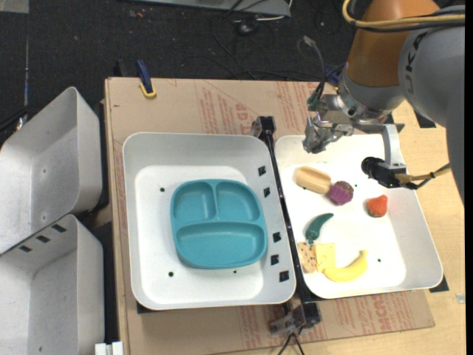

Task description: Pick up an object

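Objects lie in the right bin (414, 220): a tan bread roll (313, 180) with its long axis running from upper left to lower right, a purple piece (341, 192) touching its lower right end, a red piece (377, 205), a green pepper (318, 226), a cracker (306, 257) and a yellow banana (344, 267) curving up at its right. Bare floor stays along the bin's far edge and right side. The gripper (316, 140) hangs above the far left corner, just beyond the roll, pinching nothing; finger spread cannot be told. The left bin (144, 198) holds 1 teal tray (219, 222).
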Available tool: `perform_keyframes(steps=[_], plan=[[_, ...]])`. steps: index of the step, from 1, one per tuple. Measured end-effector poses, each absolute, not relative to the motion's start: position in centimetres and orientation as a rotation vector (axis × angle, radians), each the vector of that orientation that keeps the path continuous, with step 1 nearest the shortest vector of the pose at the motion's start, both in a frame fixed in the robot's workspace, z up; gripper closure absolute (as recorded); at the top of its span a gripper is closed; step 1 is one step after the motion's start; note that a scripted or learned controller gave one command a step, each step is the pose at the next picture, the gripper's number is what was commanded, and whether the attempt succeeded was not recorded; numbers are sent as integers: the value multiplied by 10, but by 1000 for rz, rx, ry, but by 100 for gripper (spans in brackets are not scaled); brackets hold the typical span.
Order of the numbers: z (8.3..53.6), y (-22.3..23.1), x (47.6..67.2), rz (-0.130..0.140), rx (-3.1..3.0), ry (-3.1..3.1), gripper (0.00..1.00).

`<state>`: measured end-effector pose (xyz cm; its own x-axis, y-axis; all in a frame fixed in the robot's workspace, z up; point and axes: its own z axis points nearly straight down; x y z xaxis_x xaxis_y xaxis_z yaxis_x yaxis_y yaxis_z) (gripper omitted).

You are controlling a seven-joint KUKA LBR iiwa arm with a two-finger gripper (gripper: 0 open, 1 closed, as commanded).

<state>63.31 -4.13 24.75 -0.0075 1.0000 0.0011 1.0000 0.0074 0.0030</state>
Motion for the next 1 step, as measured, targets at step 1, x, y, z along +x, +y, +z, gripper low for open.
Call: perform_keyframes(steps=[1], plan=[[236,11,647,3,2212,2230,100]])
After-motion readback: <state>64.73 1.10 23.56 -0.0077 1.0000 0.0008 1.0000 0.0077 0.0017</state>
